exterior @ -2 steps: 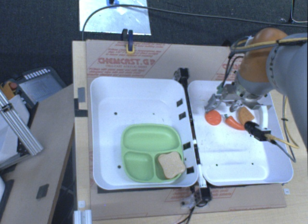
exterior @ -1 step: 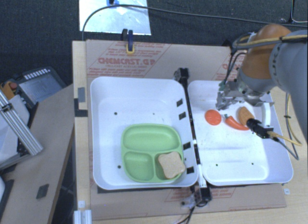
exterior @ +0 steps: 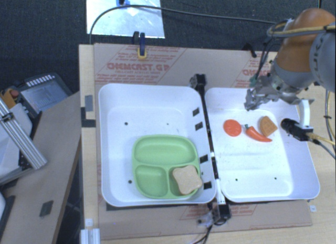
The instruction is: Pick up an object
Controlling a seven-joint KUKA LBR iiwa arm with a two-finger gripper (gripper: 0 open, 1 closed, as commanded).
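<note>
In the right bin (exterior: pixel 294 185), a tomato (exterior: pixel 232 127), a red pepper (exterior: pixel 258 134) and a brown piece (exterior: pixel 268 126) are crowding the upper middle, just beside one another. The floor nearer the camera is lying open. In the left bin (exterior: pixel 115 117), a green tray (exterior: pixel 157 159) holding bread (exterior: pixel 187 179) is occupying the near half, leaving the far half free.
</note>
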